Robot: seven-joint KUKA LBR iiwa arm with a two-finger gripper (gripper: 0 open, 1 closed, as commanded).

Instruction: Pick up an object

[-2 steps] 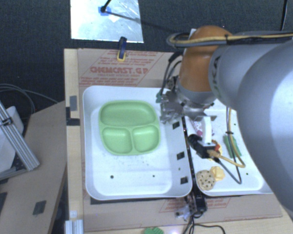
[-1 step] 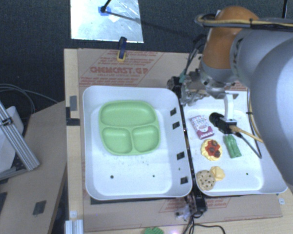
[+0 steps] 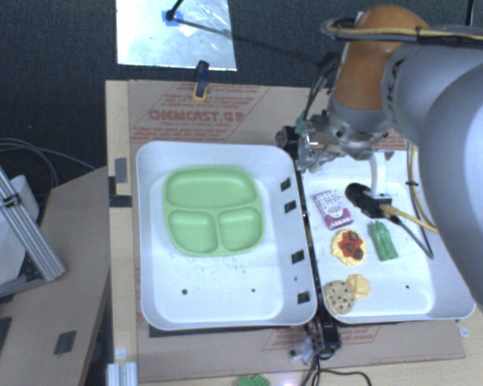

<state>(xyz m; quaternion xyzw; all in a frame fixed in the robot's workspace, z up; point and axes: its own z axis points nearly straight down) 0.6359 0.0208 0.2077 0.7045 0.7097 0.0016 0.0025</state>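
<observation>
Tool (image 3: 312, 149) hovering over far corner of right bin (image 3: 423, 292), close to edge shared with left bin (image 3: 225, 292). Cannot tell whether tool is open or closed; nothing showing in its grip. Candidates all lying on right bin floor: red-and-white carton (image 3: 332, 209) nearest tool, pizza slice (image 3: 348, 247) next, green vegetable piece (image 3: 382, 240) just beside it, cookie (image 3: 339, 296) and yellow piece (image 3: 357, 285) touching near front edge. Green divided plate (image 3: 213, 209) sitting in left bin. Judging task barely begun: descent, grasp, lift all remaining. Carton looking likeliest target.

gripper (image 3: 307, 146) indistinct; right bin (image 3: 410, 289) partly under arm (image 3: 459, 119); green thing (image 3: 252, 381) cut off below
</observation>
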